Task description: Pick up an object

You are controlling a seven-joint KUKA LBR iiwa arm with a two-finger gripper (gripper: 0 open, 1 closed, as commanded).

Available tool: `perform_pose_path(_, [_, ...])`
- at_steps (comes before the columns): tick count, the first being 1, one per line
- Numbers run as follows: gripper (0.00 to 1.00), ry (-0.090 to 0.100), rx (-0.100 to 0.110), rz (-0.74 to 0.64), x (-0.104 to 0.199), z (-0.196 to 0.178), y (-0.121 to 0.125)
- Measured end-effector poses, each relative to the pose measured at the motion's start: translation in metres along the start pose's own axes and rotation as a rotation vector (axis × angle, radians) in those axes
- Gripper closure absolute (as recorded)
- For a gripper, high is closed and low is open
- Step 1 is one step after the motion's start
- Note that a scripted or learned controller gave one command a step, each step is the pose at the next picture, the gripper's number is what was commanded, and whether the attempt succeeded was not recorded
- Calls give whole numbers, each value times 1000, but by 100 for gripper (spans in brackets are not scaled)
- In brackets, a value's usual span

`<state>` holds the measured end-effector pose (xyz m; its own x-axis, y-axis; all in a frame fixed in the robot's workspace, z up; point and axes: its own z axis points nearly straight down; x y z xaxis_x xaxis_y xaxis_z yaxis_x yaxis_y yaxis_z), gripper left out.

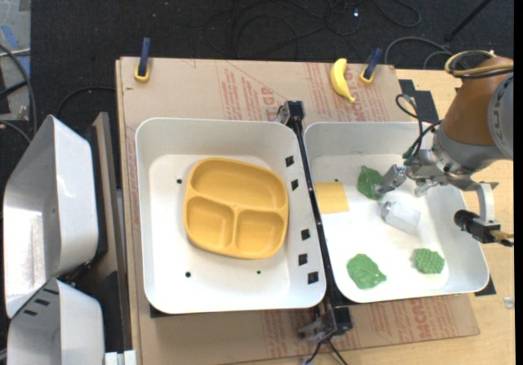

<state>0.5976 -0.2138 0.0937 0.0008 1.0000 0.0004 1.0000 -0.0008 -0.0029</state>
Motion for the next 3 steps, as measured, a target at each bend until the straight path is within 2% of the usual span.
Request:
perform_pose_path(1, [100, -2, -5, 0, 0, -13, 1])
perform_pose_path(2, [100, -1, -5, 1, 0, -57, -4])
perform_pose_path(3, [100, -2, -8, -4, 0, -102, 5])
